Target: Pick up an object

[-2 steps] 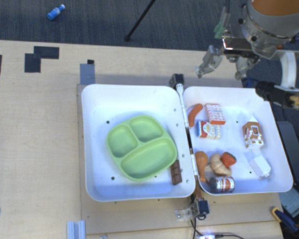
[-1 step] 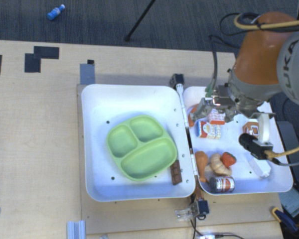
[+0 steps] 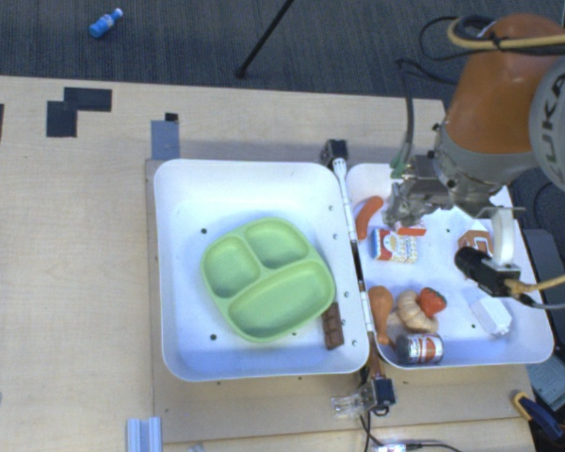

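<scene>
While the gripper (image 3: 402, 217), fingers' spread unclear, hovers above it, the small red-and-white carton (image 3: 398, 246) lies flat.

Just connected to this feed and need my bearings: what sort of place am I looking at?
Most likely a robotics lab bench set up for grasping trials. Two shallow white bins sit side by side on a pale wooden bench, a green divided plastic plate lies in one, and toy food such as an orange carrot-like piece fills the other.

Bright, even overhead light across the counter (image 3: 66, 252); both white bins glare a cool bluish white, left bin (image 3: 184, 252) and right bin (image 3: 537, 342); shadows soft and short; whole frame slightly soft; small items blur.
</scene>
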Motion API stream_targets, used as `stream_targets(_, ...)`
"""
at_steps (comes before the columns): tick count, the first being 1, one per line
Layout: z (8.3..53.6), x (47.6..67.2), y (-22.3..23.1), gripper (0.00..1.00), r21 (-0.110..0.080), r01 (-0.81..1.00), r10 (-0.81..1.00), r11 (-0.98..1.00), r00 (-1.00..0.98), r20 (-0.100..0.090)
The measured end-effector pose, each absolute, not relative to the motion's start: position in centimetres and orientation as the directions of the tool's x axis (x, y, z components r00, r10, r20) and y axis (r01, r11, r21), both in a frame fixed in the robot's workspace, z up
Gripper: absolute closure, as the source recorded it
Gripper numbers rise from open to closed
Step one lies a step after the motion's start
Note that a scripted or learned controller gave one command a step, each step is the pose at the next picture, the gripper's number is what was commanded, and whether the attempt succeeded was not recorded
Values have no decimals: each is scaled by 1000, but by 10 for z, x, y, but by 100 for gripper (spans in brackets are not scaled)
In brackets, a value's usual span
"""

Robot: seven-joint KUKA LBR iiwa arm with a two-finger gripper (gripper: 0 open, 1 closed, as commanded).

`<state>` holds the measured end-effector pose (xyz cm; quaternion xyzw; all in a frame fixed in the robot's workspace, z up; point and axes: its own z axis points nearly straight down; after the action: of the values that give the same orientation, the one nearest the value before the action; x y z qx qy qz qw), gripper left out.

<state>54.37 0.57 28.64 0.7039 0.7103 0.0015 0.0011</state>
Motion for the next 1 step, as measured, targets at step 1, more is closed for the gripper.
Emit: stream_targets(1, 260, 558, 32, 100, 1, 1000, 1000, 5, -5, 1)
